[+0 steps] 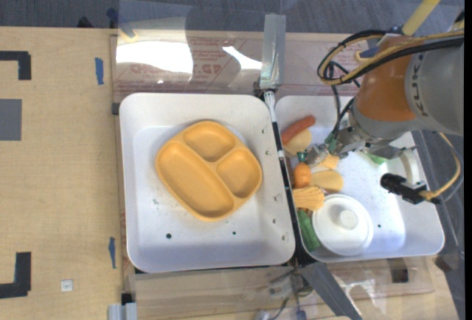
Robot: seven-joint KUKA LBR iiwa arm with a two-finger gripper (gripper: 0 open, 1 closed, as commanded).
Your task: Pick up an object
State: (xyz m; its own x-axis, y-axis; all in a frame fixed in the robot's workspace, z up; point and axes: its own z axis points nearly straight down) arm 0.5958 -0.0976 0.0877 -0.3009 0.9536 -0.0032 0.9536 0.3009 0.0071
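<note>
My gripper (322, 155) reaches down into the right bin (413, 234), its tip among a cluster of toy food by the bin's left wall. Close around it lie an orange-red carrot-like piece (299, 124), a pale apple-like piece (297, 138), a small orange ball (302, 175), a yellow wedge (328, 180) and a ridged yellow piece (309, 197). The tip touches or nearly touches the yellow bits near it. The wrist hides much of the fingers, and I cannot make out anything held between them.
A white round bowl (342, 222) sits upside down at the right bin's front, with a green piece (306, 230) beside it. The left bin (140, 237) holds an orange divided plate (209, 169). Cables loop above the arm's orange band (383, 94).
</note>
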